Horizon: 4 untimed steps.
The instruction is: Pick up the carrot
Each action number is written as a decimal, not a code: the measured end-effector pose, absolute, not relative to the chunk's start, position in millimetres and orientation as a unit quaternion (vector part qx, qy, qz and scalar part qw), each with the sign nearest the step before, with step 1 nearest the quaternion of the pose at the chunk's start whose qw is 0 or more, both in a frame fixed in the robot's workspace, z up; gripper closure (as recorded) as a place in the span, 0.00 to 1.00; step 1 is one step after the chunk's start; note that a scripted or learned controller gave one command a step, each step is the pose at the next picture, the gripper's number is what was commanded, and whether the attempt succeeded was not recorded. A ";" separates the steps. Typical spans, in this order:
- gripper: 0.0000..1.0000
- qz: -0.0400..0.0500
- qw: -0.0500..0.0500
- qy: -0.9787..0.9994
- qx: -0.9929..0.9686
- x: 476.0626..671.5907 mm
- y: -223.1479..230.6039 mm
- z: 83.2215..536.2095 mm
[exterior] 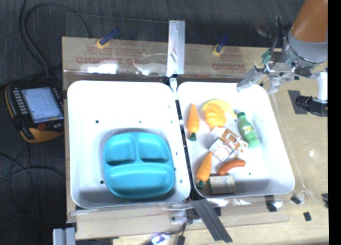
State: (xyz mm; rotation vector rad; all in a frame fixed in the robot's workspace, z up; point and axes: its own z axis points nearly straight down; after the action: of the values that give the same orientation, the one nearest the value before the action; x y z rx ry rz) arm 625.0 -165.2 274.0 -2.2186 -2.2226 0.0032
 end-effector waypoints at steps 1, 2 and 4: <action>0.00 0.002 0.000 -0.725 -0.689 614.9 -117.4 237.3; 0.00 0.001 0.000 -0.736 -0.677 597.5 -103.4 260.8; 0.00 0.001 0.000 -0.781 -0.624 637.4 -97.7 98.3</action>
State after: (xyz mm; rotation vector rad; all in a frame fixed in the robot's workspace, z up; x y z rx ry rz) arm 637.4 -97.7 98.3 -1.9616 -2.4535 0.0029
